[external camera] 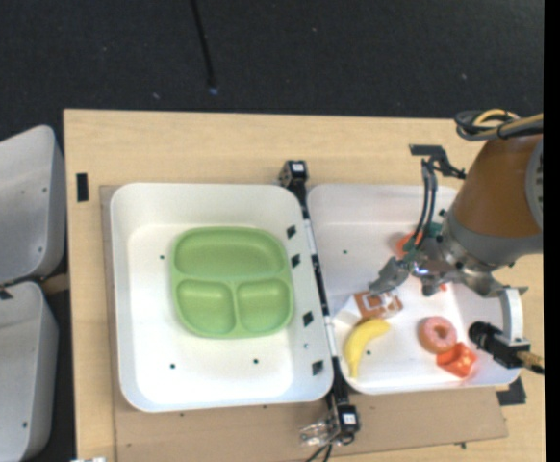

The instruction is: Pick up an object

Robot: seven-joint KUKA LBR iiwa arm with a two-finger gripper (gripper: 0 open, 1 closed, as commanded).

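Hovering just above the brown block (pixel 378 304), the claw (pixel 393 275) has an unreadable grip.

Two bins sitting side by side on the counter (pixel 88 152)

The divided tray (pixel 232 282) is lying in the left bin (pixel 136 373); the right bin (pixel 357 210) is holding a banana (pixel 364 341), a doughnut (pixel 438 333) right of it, and the hand (pixel 388 282) hanging behind them.

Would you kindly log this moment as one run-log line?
claw: low in right bin | beneath: small brown item | nearby: banana, doughnut | left bin: green tray
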